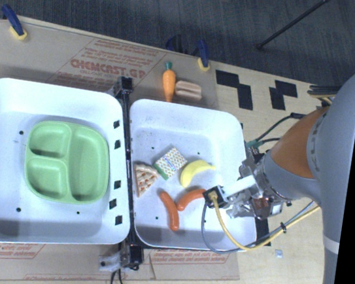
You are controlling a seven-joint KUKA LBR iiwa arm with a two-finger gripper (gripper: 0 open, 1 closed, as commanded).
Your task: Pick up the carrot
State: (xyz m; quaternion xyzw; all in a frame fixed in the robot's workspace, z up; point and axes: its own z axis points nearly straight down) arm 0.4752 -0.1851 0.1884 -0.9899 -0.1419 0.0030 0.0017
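Lying outside both bins, the carrot [167,84] rests on the printed cardboard of the bench [83,64], just beyond the far rim of the right bin [186,127], near that bin's far left corner. Its long axis runs roughly straight away from the bin: the green top points away from the rim, and the orange tip points back toward it. A tan and pink bun-like toy [188,91] lies just beside the carrot, also past the right bin's far rim, with its length along the rim.

Inside the right bin sit several toy foods, clustered around its middle and near half. A small checkered block [170,162] lies near the middle, a yellow banana [195,172] just to its right, and a brown lattice wedge [145,179] by the bin's left wall. Two orange-red sausages [170,210] lie toward the near rim, one of them [189,198] angled up toward the banana.

The left bin [2,95], touching the right bin's left wall, holds a green divided plate [67,161].

The gripper [248,206] hangs over the right bin's right edge, well apart from the carrot. Whether it is spread or pressed together cannot be told, and nothing is seen held in it.
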